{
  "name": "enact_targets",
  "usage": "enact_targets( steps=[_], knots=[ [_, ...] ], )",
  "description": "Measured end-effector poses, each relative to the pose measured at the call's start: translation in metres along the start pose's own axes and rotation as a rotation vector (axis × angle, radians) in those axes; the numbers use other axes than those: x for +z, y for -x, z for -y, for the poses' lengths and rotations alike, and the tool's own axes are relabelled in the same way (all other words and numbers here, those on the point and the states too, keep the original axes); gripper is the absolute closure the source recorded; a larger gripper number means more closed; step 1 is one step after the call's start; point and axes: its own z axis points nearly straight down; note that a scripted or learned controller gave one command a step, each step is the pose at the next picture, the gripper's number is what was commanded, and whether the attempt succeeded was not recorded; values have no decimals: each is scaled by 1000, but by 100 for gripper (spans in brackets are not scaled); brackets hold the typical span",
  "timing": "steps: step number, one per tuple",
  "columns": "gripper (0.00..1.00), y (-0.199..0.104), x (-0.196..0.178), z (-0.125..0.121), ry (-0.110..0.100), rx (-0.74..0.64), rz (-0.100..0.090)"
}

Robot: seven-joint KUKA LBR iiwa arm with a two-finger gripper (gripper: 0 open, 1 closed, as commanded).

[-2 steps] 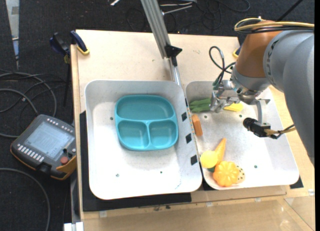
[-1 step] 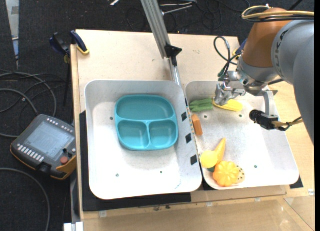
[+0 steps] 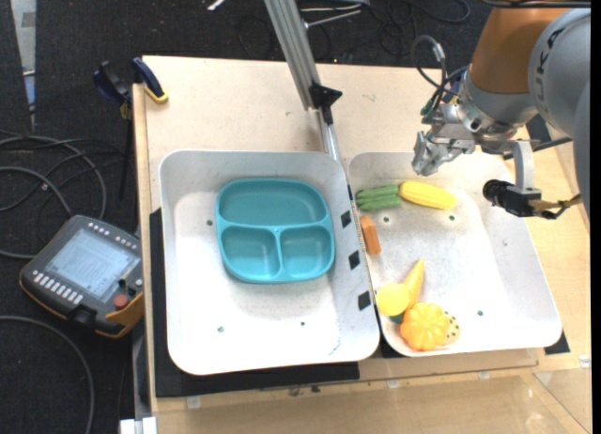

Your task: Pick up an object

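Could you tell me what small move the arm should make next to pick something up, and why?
Probably a short descent toward the yellow corn. The gripper hangs just above the far end of the right bin with nothing between its fingers, and the corn lies nearest below it, beside the green vegetable, so a slight shift away from that neighbour would help.

I'm seeing a teal divided tray (image 3: 276, 230) sitting in the left bin (image 3: 188, 235). A teach pendant (image 3: 80, 275) is lying on the floor, far left.
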Motion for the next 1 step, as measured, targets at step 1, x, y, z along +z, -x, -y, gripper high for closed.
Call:
enact_targets(
  steps=[1],
  knots=[
    [100,4,-47,-8,-1,0,1]
  ],
)
